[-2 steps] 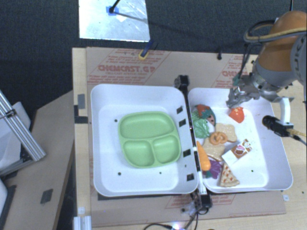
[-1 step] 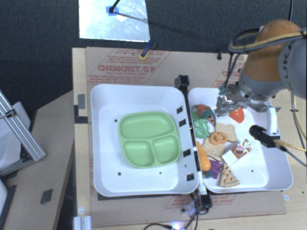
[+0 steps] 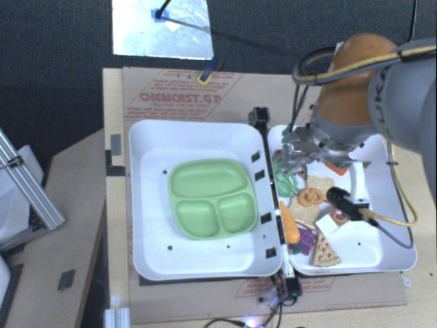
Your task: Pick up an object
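On a tan bench (image 3: pixel 75 176), 2 white bins (image 3: pixel 147 183), gripper (image 3: pixel 295 152) over toy food (image 3: pixel 311 214), grip state unclear.

- Pale wood bench (image 3: pixel 78 183), dark floor around.
- Cardboard sheet (image 3: pixel 181 94) w/ red print flat on bench.
- Left white bin (image 3: pixel 147 142) & right white bin (image 3: pixel 396 251) side by side on cardboard, edges touching.
- Yellow clip (image 3: pixel 204 78) at cardboard's far edge.

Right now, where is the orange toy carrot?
The orange toy carrot lies in the right white bin, against its left wall, just below the pretzel.
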Controlling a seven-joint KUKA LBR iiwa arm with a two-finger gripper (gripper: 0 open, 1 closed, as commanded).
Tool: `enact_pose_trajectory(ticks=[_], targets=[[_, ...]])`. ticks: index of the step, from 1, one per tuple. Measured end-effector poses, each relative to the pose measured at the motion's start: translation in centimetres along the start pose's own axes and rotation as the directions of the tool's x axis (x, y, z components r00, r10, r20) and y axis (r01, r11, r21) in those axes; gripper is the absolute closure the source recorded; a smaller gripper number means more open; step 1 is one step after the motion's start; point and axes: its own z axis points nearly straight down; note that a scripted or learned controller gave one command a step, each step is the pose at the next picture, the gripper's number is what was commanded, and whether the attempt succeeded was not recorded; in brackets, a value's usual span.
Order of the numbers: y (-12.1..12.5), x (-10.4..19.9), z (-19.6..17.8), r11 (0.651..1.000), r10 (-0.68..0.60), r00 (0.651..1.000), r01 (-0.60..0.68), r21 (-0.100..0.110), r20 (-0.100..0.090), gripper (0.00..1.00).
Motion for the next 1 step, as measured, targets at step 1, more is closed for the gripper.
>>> enact_pose_trajectory(ticks=[1], targets=[[-1.83,4.58,0.51,1.000,0.001,1.000,-0.001,0.001,0.001,1.00]])
